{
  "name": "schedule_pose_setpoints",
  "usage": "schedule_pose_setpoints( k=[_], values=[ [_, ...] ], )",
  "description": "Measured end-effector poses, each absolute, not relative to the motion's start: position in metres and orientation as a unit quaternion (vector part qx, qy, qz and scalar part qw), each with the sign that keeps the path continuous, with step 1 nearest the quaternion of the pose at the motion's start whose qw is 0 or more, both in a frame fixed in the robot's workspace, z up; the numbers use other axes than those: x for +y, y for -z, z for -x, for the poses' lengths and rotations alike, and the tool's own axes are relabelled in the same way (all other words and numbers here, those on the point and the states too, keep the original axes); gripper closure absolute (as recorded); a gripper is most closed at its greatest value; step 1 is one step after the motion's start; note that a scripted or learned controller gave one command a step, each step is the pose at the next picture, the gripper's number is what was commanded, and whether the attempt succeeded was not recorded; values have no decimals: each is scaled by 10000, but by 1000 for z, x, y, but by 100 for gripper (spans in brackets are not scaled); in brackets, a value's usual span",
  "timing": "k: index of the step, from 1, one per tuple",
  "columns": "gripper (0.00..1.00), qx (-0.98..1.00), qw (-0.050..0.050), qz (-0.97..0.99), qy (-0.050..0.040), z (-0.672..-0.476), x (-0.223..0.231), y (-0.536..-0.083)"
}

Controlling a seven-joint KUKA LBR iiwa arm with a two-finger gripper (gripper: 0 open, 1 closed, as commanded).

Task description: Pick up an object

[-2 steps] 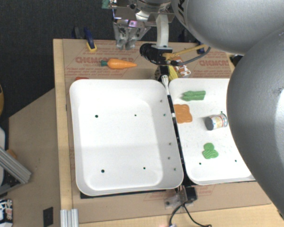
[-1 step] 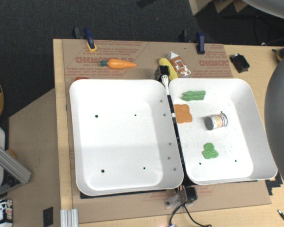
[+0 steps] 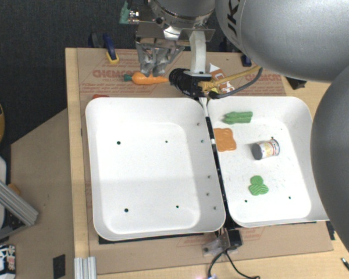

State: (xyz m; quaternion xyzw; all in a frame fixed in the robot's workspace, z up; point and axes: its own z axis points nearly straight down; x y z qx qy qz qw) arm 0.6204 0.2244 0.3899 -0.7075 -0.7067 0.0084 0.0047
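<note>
My gripper (image 3: 151, 71) hangs at the top of the view, above the far rim of the left bin (image 3: 104, 156). Its fingers (image 3: 145, 63) point down and are shut on an orange toy carrot (image 3: 150, 79) with a green tip. The carrot lies level just under the fingertips, over the cardboard behind the bin. In the right bin (image 3: 296, 156) lie a green pod-shaped piece (image 3: 238, 117), a flat orange square (image 3: 224, 139), a small can (image 3: 264, 149) on its side and a small green leafy piece (image 3: 257, 186).
The two bins meet along a centre rim (image 3: 212, 150). A blue and yellow clamp (image 3: 110, 49) sits on the bench's far edge. The arm's large grey body (image 3: 291, 22) covers the top right and hangs over the right bin's edge.
</note>
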Motion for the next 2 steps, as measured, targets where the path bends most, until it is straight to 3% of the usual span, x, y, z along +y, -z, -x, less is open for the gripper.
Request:
schedule_pose_setpoints(
  k=[2],
  values=[
    [100, -7088, 18, 7054, -6, -476, 225, -427]
  ],
)
